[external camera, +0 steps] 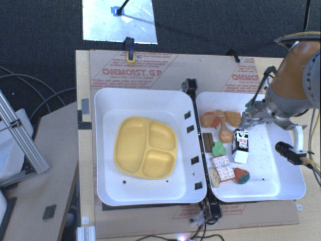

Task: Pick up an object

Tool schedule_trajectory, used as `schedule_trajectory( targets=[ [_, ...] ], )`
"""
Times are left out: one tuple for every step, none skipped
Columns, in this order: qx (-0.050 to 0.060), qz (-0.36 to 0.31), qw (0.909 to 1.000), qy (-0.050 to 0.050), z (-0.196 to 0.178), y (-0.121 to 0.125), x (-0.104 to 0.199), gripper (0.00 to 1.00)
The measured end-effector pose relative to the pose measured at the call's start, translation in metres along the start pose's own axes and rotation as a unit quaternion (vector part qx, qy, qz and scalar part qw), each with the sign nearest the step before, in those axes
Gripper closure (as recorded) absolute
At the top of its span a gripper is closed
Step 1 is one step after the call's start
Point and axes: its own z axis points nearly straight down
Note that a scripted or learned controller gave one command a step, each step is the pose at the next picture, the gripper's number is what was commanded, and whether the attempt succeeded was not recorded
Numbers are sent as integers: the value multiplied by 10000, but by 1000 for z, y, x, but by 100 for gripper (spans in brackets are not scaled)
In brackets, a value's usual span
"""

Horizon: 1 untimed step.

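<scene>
In the right bin (288,182), a small black-and-white milk carton (241,145) stands just below the claw (244,126), its top touching or nearly touching the fingertips; whether the claw is released or clenched cannot be told. Toy foods lie around the carton: a red-and-green strawberry (241,175), a green piece (218,148) and orange pieces (220,118). A yellow divided plate (145,147) rests in the left bin (108,185).

Smooth, slightly glossy white plastic bins (150,97) are sitting on a matt brown cardboard-like sheet with red print (150,67). A yellow compartmented plastic tray (145,147) is showing a soft satin sheen. A printed white paper-look carton (241,145) is looking matt. A square metal plate (119,13) is reflecting light, brushed and shiny.
</scene>
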Motion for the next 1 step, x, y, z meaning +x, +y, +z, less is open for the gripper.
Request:
schedule_trajectory(
  targets=[
    [62,39,10000,7,-20,-22,32,100]
  ],
)
